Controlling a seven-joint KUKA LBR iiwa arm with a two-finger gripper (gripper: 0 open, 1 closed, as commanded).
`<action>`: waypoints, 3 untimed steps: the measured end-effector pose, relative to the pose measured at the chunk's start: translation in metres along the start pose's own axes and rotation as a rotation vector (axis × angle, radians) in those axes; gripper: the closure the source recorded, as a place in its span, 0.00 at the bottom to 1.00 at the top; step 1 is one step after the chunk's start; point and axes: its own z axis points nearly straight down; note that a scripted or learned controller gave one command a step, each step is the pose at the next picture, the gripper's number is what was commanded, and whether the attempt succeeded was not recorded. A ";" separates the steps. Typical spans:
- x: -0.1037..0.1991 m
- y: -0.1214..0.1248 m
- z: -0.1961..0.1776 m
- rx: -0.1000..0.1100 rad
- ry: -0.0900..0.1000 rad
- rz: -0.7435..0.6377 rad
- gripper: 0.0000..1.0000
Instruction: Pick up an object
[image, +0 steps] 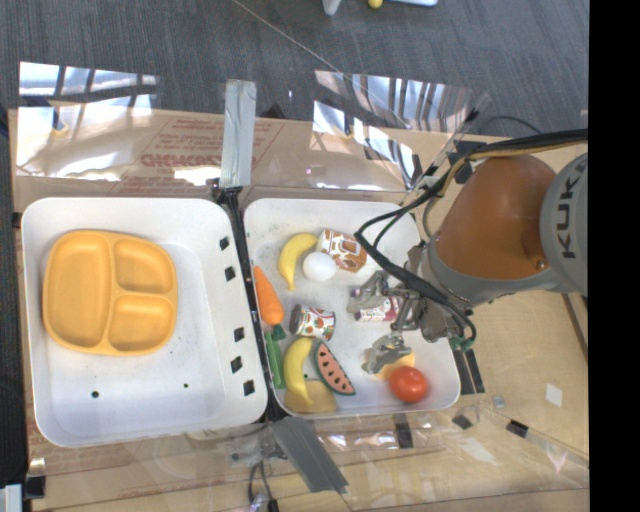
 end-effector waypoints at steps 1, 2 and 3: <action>-0.060 -0.016 0.107 0.000 -0.002 0.126 0.00; -0.136 0.030 0.105 -0.001 -0.004 0.037 0.00; -0.137 0.031 0.094 0.001 -0.005 0.030 1.00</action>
